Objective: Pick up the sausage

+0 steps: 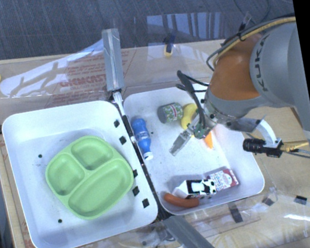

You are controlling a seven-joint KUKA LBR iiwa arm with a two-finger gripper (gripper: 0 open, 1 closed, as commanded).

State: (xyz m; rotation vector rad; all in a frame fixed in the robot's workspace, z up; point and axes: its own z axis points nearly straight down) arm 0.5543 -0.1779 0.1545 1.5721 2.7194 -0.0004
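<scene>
From the camera view, the sausage (181, 200) lies along the near wall of the right bin (246, 184), low in its front corner, touching or tucked just under the milk carton (208, 184) beside it. The hand (184, 139) hangs over the middle of that bin, well apart from the sausage — its fingers look slightly parted and nothing sits between them, though the slant makes the gap hard to judge. Near the hand sit a banana (188, 114), a small green can (170, 112), an orange piece (208, 139) and a blue bottle (141, 133); the left bin (20, 132) holds a green divided plate (90, 176). To do this step well, the hand should probably travel toward the near corner, turn so its fingers straddle the sausage across its short width, and come down at the free left end — away from the carton and off the bin wall, where a finger could catch.
</scene>
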